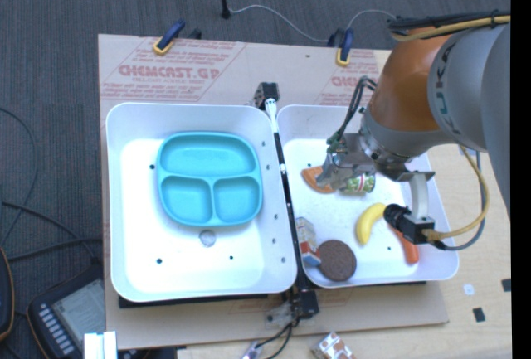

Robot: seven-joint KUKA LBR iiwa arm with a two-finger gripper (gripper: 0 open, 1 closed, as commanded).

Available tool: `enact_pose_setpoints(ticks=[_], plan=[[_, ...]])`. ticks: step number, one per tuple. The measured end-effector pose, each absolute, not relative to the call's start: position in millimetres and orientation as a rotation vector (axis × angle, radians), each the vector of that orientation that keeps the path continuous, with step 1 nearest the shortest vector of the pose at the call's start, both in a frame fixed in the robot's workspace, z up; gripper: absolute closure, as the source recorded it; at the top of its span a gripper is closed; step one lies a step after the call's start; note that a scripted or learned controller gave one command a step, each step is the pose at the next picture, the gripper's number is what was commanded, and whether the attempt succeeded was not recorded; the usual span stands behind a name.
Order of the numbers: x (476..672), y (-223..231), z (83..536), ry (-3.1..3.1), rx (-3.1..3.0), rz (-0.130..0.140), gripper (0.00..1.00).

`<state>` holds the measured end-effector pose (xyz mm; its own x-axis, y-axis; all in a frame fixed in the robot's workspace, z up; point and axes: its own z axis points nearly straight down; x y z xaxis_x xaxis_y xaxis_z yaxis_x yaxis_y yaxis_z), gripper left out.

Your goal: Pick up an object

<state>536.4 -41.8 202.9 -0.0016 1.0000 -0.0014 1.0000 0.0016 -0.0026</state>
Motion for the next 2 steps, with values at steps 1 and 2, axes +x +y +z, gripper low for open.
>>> enact_pose_setpoints(ticks=[1, 2], plan=[[601.7, -54, 289, -2.224, -2.223, 0.001, 1.00], [654.1, -111, 183, -2.220, -2.222, 0.006, 1.00]])
